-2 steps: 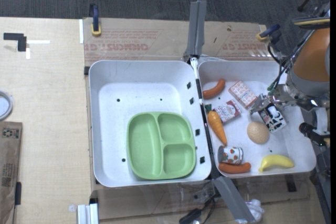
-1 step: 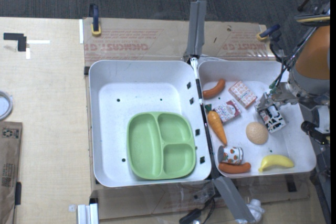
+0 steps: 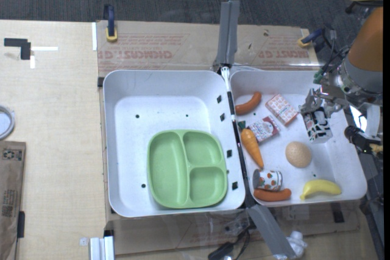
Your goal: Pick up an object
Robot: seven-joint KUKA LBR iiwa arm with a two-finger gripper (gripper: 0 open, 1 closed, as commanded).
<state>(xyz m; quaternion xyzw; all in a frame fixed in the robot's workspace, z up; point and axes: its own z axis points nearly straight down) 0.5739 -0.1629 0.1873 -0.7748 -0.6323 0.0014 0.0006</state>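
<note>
Camera view | hand (image 3: 317, 108) above right bin | cow-print carton (image 3: 317, 125) between its fingers

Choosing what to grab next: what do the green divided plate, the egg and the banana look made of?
Green plate: likely moulded plastic, matte, even pale green with soft rounded dividers. Egg: smooth tan shell look, dull sheen; real or toy, the view cannot tell. Banana: uniform bright yellow with slight gloss, probably plastic toy food. All three look rigid, though that is a guess.

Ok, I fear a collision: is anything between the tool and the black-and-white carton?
Nothing visible. The tool sits right at the black-and-white carton in the right bin; the egg lies apart, beside it.
</note>
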